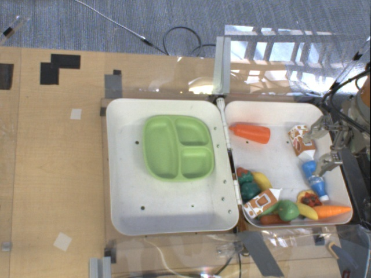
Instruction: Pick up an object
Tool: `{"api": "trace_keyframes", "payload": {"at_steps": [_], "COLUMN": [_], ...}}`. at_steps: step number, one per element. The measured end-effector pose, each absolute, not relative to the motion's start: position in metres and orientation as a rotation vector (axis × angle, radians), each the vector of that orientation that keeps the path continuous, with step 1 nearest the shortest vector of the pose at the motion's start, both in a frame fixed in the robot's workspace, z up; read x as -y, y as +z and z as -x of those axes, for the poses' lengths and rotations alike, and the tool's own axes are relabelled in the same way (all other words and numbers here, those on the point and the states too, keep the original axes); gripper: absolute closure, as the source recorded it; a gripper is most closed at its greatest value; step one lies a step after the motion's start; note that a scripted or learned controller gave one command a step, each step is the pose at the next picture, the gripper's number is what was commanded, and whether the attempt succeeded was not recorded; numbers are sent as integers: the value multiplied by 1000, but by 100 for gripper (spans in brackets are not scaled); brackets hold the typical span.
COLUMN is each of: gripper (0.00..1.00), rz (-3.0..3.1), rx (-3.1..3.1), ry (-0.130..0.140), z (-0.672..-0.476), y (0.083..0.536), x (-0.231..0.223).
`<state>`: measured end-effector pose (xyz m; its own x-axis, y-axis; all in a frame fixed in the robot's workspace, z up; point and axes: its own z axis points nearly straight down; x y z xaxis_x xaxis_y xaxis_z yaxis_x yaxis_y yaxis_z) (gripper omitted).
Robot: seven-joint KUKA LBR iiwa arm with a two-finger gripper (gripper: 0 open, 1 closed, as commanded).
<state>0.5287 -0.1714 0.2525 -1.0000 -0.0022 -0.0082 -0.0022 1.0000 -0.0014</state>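
Gripper (pixel 330 146) at the right edge of the frame, low over the right bin (pixel 272 158), fingers spread apart with nothing between them. Just beside the fingers: a small brown-and-white carton (pixel 301 139) toward the upper left and a blue bottle (pixel 313 176) directly below. Elsewhere in the same bin: an orange carrot-like toy (pixel 250 132) near the upper left corner, and along the lower edge a pile with a green toy (pixel 287 209), a yellow banana (pixel 306 211), another carrot (pixel 333 211) and a second carton (pixel 260 202). In the left bin (pixel 124 172), a green divided plate (pixel 177 146), well apart from the arm. Task apparently at its start: no object grasped or lifted yet. Left to do, probably: closing on the carton or the bottle, then lifting.
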Motion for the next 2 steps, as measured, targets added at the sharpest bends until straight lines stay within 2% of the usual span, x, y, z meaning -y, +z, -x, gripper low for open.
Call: {"api": "trace_keyframes", "payload": {"at_steps": [1,2], "gripper": [0,0], "rz": [210,-185], "rx": [-3131,-3124], "ry": [1,-1], "z": [-542,-629], "y": [98,88], "x": [181,178]}}
